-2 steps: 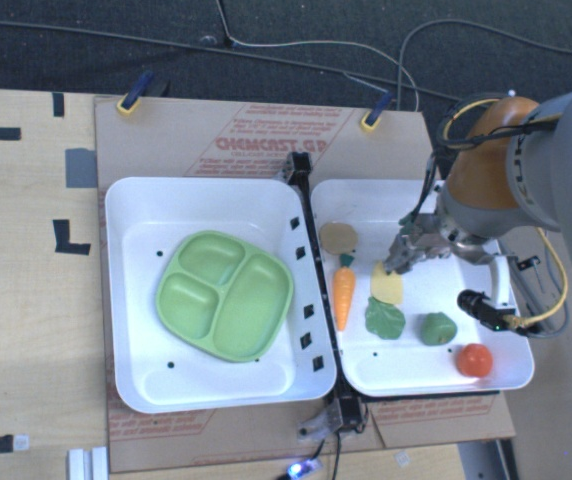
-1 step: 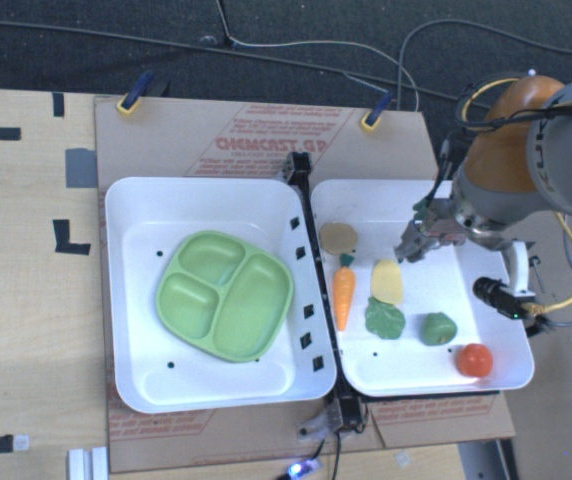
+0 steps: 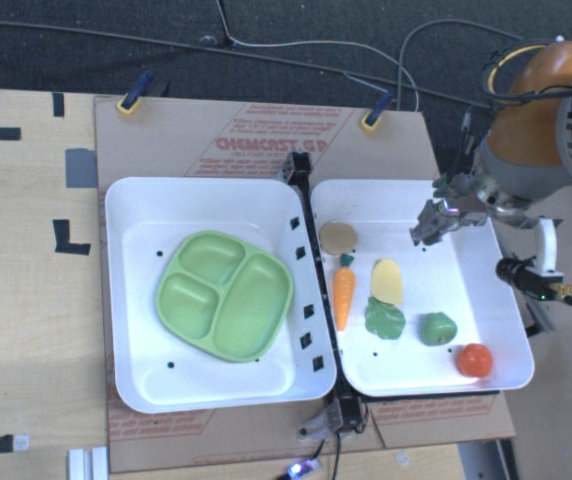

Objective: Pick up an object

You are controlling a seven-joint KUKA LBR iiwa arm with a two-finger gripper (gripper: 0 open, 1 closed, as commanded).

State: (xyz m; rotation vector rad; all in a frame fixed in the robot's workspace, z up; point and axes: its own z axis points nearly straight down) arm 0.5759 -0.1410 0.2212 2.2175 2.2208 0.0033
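The right bin (image 3: 486,258) holds a tan round cookie-like piece (image 3: 338,236), an orange carrot (image 3: 343,296), a pale yellow piece (image 3: 387,281), a dark green leafy piece (image 3: 385,320), a lighter green lump (image 3: 437,328) and a red tomato (image 3: 475,360). My gripper (image 3: 434,223) hangs over the bin's upper right part, up and to the right of the yellow piece and apart from every object. Nothing shows between its fingers.
The left bin (image 3: 126,268) carries a green divided plate (image 3: 225,294). A black divider with clips (image 3: 311,268) runs between the bins. Both bins rest on a cardboard sheet (image 3: 266,138) held by yellow clamps (image 3: 134,94). Cables (image 3: 406,68) trail across the back.
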